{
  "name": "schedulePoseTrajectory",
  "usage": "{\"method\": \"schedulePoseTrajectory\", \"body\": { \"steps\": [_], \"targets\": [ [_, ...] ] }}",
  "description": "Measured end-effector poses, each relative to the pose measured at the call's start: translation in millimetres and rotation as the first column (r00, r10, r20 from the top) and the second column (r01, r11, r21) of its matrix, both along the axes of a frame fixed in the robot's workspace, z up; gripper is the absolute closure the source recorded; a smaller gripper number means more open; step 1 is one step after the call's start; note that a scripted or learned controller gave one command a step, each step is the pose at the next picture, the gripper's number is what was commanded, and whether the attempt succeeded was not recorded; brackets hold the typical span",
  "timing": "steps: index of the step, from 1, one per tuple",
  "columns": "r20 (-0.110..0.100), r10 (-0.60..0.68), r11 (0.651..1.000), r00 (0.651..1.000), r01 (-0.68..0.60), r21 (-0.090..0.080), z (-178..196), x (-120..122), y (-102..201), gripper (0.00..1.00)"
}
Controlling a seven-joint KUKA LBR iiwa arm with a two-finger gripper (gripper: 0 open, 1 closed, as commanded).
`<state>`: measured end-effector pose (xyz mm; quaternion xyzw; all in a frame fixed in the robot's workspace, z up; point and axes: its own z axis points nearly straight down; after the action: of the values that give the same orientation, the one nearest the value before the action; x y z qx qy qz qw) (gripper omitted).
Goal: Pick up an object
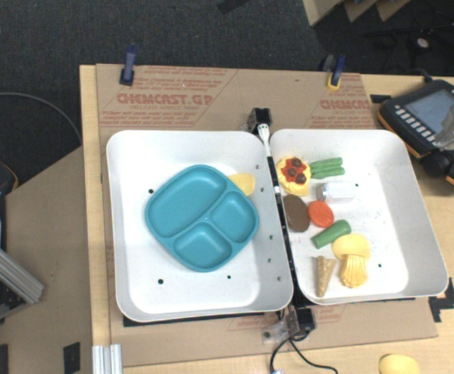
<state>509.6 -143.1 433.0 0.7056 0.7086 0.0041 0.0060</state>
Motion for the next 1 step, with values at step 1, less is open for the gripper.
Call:
{"method": "schedulePoseTrajectory", "body": {
  "steps": [1],
  "targets": [
    [-0.02,-0.008,1.0,1.0,0.008,0.004,-63.5,-32.1,-21.6,1.0]
  ]
}}
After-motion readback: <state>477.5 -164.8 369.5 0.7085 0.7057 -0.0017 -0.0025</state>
